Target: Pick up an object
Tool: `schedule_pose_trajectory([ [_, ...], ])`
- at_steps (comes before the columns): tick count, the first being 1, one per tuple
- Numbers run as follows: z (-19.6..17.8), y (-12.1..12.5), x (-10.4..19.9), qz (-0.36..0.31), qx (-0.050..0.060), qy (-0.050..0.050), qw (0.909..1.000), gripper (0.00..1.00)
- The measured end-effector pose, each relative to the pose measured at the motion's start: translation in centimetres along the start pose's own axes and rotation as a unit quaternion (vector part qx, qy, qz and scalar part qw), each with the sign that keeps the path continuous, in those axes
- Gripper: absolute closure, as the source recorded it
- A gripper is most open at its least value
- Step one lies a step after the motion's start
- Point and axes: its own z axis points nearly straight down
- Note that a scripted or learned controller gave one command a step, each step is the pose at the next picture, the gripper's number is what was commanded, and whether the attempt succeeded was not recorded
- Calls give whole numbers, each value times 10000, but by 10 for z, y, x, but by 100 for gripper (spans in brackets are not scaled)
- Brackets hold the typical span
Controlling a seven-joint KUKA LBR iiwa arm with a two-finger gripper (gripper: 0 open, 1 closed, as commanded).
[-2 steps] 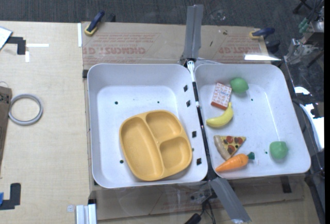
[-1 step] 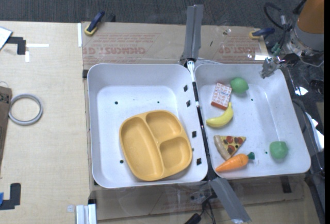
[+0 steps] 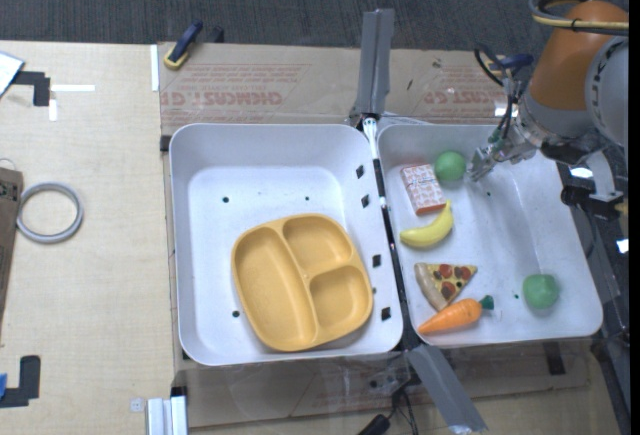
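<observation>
1. Gripper [image 3: 483, 163] sits low in the far part of the right bin [image 3: 570, 323], tip just right of the green ball [image 3: 450, 166]. Fingers are small and blurred; can't tell if they're open or closed, and nothing shows between them.
2. Nearest target is likely that green ball, at the bin's far-left area, just right of the red-and-white box [image 3: 422, 189]. Ball and box look close, maybe touching; can't tell.
3. Risk A: the ball is round and prob. smooth. If the fingers close off-centre, it squirts out and rolls toward the box or the banana [image 3: 428, 228].
4. Risk B: approach comes from the right, so a low sweep could shove the ball left against the box w/o any grip.
5. Risk C: the far bin wall is near the wrist; the orange-banded arm [image 3: 575, 43] hangs over the far-right corner, so little room to re-angle.
6. Further out: pizza slice [image 3: 444, 280] and carrot [image 3: 454, 315] lie near the front edge, a second green ball [image 3: 541, 291] near-right. All well apart from the gripper, so unlikely to be disturbed.
7. Left bin [image 3: 200, 253] holds a yellow divided plate [image 3: 301, 280]; across the divider, not at risk.
8. Judgement: pick not yet secured; a miss or a nudge is the main failure mode.
</observation>
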Motion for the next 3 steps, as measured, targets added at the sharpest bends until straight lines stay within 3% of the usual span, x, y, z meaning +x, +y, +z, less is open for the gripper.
schedule_pose_trajectory([
  [1,0,12,37,-1143,4,8,9934,100],
  [2,0,14,41,-480,3,6,9988,100],
  [3,-169,10,28,-601,0,-4,9982,100],
])
